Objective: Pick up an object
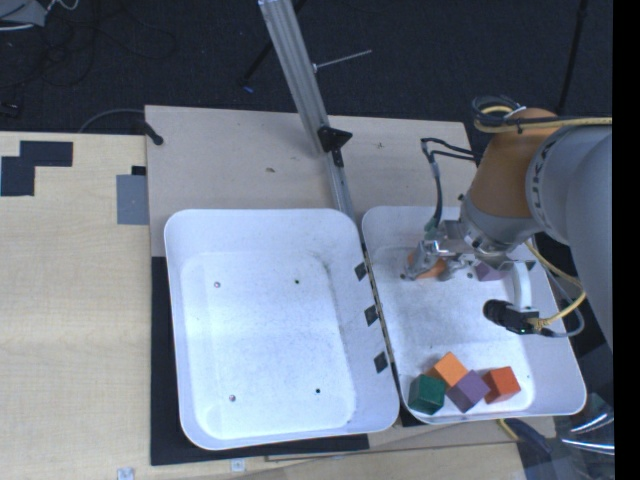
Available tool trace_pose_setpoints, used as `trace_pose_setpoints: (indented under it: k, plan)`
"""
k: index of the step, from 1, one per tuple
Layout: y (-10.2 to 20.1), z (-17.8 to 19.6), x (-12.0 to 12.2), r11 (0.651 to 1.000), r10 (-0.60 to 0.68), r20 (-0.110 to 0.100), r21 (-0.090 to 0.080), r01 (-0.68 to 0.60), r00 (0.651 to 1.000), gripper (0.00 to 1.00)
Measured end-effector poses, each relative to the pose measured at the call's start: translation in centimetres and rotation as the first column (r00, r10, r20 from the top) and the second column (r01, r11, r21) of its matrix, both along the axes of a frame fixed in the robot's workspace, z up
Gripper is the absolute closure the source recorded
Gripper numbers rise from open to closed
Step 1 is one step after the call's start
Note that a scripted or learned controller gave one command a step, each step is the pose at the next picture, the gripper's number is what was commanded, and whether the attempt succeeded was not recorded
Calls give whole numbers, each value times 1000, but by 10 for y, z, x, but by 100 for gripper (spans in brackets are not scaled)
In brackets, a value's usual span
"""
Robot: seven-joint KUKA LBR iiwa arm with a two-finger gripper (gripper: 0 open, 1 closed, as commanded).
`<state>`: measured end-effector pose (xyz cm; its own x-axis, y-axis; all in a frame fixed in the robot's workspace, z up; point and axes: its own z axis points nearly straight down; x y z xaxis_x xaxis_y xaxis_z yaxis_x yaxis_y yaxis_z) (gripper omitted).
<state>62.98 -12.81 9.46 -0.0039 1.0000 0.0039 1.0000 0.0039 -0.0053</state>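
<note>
My gripper (428,260) is down low in the upper part of the right bin (440,313), pointing left from under the orange-banded wrist (505,168). A small orange object (432,270) lies right at its tip; whether it is gripped is unclear. A purple piece (490,272) peeks out just right of the gripper, under the wrist. At the bin's near end lies a cluster of blocks: an orange one (451,368), a purple one (466,392), a green one (427,395) and a red-orange one (501,383).
The left bin (265,323) sits beside the right one, joined by black clips (371,314). A slanted aluminium rail (300,78) rises behind the bins. Cables (545,313) hang off the arm over the right bin's right side.
</note>
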Motion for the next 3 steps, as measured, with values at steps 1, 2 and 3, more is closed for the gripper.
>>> trace_pose_setpoints:
  k: [1,2,3]
  plan:
    - [76,101,-12,1000,2,9,-1,-2,1000,100]
    - [133,165,12,1000,2,11,-2,-2,1000,100]
    - [123,234,38,1000,0,11,-4,0,1000,100]
